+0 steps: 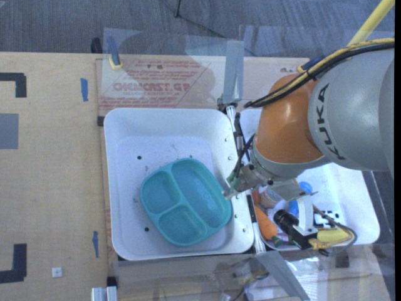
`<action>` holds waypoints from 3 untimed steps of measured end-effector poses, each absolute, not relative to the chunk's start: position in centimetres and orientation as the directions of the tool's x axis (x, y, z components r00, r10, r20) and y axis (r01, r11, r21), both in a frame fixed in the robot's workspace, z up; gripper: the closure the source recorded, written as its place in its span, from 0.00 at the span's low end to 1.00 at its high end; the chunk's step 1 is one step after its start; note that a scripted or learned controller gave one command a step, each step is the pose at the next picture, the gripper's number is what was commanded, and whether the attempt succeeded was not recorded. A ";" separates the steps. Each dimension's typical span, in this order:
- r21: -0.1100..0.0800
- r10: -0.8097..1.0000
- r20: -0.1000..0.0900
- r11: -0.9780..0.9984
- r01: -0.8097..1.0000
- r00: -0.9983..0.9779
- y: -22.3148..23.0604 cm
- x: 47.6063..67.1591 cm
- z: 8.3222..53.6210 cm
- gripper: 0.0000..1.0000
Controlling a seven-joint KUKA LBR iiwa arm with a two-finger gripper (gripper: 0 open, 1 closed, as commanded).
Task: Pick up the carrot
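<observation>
The carrot (268, 226) lies by the right bin's (371, 229) left wall, near the front corner. The end effector (274, 200) hovers above; whether it is open I cannot tell. Best descend centred, clear of the wall.

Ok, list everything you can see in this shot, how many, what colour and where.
bins: two, white, side by side on the bench; left bin, right bin
divided plate: one, teal, in the left bin, toward its front right
carrot: one, orange, in the right bin by its left wall, partly under the wrist
small blue item: one, in the right bin, mostly hidden, cannot identify
clear sheet: one, red lettering, behind the left bin
tape strips: two, blue, on the bench left of the bins
arm: one, grey with orange band, over the right bin
gripper: one, low at the wall between the bins
</observation>
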State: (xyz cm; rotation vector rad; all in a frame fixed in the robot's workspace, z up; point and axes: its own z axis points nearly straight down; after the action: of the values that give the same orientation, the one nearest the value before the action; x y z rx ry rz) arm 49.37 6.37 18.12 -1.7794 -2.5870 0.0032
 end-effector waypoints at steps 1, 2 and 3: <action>-0.005 0.880 0.002 0.476 0.880 -0.476 8.4 48.0 18.9 1.00; -0.002 0.851 0.000 0.524 0.851 -0.524 14.4 48.6 18.1 1.00; -0.003 0.964 -0.002 0.264 0.964 -0.264 15.2 48.0 19.0 1.00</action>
State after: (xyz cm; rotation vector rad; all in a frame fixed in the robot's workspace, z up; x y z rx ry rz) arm 47.95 15.20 18.97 -1.9050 -2.4973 0.0054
